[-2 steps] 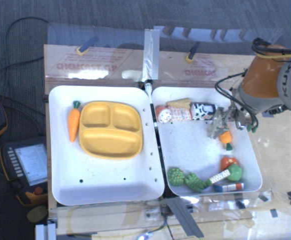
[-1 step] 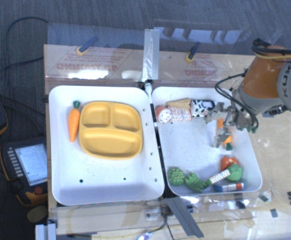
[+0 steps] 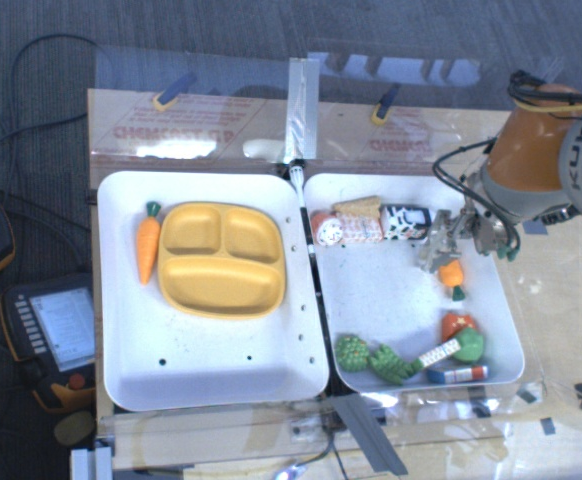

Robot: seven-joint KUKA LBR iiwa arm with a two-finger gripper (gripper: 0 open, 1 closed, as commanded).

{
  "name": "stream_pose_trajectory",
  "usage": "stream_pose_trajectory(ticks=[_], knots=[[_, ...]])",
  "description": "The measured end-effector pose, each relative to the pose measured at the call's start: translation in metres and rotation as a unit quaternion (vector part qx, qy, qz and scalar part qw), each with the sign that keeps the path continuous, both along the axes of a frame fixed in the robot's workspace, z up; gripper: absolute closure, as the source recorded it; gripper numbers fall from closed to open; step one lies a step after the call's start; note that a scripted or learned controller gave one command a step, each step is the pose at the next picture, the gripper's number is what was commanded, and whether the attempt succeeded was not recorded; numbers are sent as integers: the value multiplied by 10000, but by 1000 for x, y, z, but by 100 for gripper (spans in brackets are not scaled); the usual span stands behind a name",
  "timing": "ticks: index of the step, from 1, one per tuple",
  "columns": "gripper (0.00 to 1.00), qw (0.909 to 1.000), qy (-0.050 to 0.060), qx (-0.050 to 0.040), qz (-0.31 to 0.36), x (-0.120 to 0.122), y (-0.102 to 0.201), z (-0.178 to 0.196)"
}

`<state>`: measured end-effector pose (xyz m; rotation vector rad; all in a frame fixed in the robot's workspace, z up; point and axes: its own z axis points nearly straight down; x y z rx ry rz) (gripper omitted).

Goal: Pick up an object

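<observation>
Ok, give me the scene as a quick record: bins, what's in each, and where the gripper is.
left bin: yellow tray, carrot lying beside the tray's left edge
right bin: cow-print carton, snack pack, small carrot, broccoli, marker, tomato
gripper: over the right bin's upper right, right next to the small carrot
grasp: cannot tell from this view
arm: reaches in from the right
</observation>
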<state>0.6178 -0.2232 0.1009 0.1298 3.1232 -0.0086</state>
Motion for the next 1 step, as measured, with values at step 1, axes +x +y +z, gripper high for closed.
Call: stream_pose_trajectory(ticks=[1], knots=[[100,9969,-6,-6,792,-88,0,-8]])
